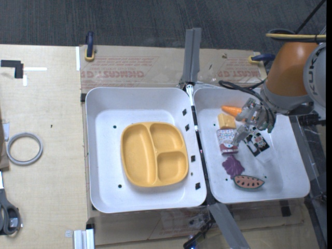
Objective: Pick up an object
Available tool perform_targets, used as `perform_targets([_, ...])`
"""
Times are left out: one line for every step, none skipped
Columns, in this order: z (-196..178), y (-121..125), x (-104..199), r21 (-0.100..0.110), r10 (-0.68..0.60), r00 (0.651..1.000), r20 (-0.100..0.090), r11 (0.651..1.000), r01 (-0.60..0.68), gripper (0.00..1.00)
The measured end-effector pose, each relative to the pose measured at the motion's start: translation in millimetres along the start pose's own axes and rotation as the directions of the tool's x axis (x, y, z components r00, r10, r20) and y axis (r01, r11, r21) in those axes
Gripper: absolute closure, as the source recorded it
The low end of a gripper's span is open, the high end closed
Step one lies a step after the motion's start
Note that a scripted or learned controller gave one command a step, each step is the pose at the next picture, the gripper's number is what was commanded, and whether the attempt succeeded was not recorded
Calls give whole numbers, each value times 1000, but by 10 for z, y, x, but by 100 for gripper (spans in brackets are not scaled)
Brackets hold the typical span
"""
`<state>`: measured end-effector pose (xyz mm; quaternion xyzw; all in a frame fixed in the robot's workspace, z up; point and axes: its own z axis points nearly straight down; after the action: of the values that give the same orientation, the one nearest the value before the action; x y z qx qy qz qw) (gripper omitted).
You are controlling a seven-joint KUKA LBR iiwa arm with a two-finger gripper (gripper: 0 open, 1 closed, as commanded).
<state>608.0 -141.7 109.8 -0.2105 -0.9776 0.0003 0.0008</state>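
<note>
Tool (248, 126) on grey arm w/ orange band (290, 69) sits low over right shallow white bin (290, 183), reaching in from right. Can't tell whether it's open or closed, or whether anything is gripped. Just beside tool, upper part of that bin: orange carrot-shaped toy (231, 110), yellow block (226, 121), small white-and-red packet (227, 140), black-and-white card-like item (258, 143). Lower down: purple soft piece (233, 165), then watermelon-slice toy (248, 181) near front edge. Left shallow white bin (104, 154) holds yellow three-compartment plastic plate (154, 153). On desk (46, 201) at far left: grey tape ring (23, 148), well apart from both bins.
</note>
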Motion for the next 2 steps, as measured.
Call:
perform_targets([-243,82,-30,0,110,994,3,994,-110,0])
perform_targets([136,263,-104,-3,264,964,7,964,-264,0])
